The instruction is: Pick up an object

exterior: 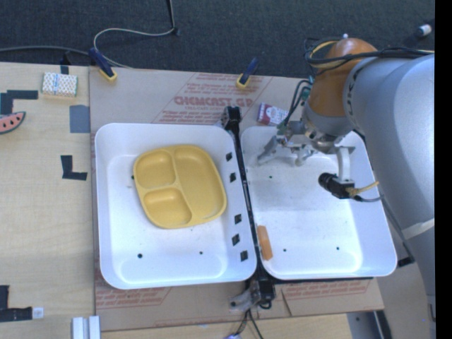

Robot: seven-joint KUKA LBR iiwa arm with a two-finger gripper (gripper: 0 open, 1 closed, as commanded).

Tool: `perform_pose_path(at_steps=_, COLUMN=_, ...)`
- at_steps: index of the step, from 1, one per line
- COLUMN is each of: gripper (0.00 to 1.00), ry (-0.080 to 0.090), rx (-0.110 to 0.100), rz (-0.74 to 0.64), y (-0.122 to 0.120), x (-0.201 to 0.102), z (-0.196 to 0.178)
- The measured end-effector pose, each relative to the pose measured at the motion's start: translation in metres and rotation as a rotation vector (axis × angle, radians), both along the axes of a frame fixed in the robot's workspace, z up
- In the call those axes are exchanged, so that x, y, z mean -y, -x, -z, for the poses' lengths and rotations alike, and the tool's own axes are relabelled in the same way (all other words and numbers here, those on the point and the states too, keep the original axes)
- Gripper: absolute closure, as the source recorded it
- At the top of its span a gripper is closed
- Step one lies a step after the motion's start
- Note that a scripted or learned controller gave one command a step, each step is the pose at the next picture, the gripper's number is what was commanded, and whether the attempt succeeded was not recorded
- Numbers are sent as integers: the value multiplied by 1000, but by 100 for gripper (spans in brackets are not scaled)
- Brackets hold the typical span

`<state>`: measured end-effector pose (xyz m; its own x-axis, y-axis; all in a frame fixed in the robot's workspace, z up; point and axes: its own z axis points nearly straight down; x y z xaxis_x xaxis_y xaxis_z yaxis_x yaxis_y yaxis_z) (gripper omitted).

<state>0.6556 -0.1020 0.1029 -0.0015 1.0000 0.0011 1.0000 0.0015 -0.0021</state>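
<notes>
Carrot-like orange piece (264, 242), the likeliest thing to pick, lies at the right bin's (311, 260) seven o'clock, tight against its left wall; that wall could foul a finger and spoil the grasp. At nine o'clock from it, the left bin (120, 260) holds a yellow divided plate (180, 186). Farther off, at twelve o'clock, the gripper (282, 149) hangs with fingers spread, holding nothing.

Two blue-and-yellow clamps (104, 63) grip the cardboard sheet (198, 101); black cable (168, 6) behind
</notes>
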Motion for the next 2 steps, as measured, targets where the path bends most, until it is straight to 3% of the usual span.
perform_pose_path(at_steps=1, gripper=0, ry=0, rx=3, rz=-1, y=-5, x=-56, z=-82)
perform_pose_path(at_steps=2, gripper=0, ry=0, rx=1, rz=-2, y=-12, x=-159, z=-81)
